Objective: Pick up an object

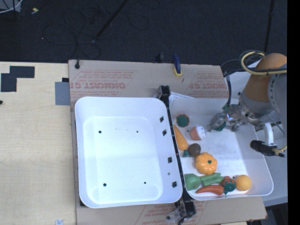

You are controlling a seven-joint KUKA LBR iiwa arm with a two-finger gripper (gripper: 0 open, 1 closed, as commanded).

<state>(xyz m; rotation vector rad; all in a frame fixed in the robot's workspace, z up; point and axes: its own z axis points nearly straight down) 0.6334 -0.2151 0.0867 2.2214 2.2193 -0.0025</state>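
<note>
Two white bins sit side by side on the bench: the left bin [89, 125], and the right bin [253, 165] with toy food along its left wall and near edge, among them an orange pumpkin [206, 163], a carrot [180, 137] and a green ball [183, 120]. The gripper [220, 123] hangs over the right bin's far right part, near a small white-and-orange piece [197, 133]. Whether its jaws are released or clenched cannot be told, and nothing is seen between them.

We log two bins side by side: left bin [89, 125] at centre frame; right bin [255, 165] lower right, holding toy foods [206, 163].
</note>
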